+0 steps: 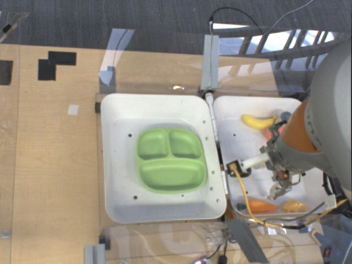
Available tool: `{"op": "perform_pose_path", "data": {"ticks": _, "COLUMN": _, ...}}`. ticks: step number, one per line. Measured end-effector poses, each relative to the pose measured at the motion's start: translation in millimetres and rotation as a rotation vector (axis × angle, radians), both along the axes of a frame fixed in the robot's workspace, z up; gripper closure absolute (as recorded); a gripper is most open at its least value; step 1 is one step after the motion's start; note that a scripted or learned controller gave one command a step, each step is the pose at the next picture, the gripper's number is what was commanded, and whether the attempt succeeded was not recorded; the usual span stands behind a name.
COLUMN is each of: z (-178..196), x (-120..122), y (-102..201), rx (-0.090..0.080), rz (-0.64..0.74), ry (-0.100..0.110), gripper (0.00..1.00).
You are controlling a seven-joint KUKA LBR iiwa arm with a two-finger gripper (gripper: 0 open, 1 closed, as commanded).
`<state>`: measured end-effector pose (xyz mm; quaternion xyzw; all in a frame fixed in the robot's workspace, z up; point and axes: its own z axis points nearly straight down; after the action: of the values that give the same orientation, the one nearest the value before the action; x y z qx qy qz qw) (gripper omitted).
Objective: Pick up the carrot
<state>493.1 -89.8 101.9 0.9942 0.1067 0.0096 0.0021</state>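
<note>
Left bin: a green divided plate is being shown sitting near its middle, three compartments, nothing visible in them. Nothing is being blocked on this side.

Right bin: its right part is being covered by the grey arm and the orange band, so whatever lies under them cannot be made out. A banana is being seen near the far wall, its right end running up against a small dark item that is too obscured to be identified. The carrot is being seen lying flat near the bin's near wall, orange, tapered, pointed end toward the left. Just right of it a small yellow-orange lumpy piece is being seen, apart from the carrot. A yellow cable is being routed past the carrot's left end.

Gripper is being seen hanging just above and right of the carrot, fingers pointing down with a narrow gap between them, nothing being gripped. Carrot is not being touched.
</note>
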Motion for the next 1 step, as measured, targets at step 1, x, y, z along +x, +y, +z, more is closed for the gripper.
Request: {"op": "perform_pose_path", "data": {"ticks": 1, "z": 21.9, "x": 68.7, "y": -69.5, "rx": 0.003, "rz": -0.005, "ry": 0.017, "gripper": 0.00}}
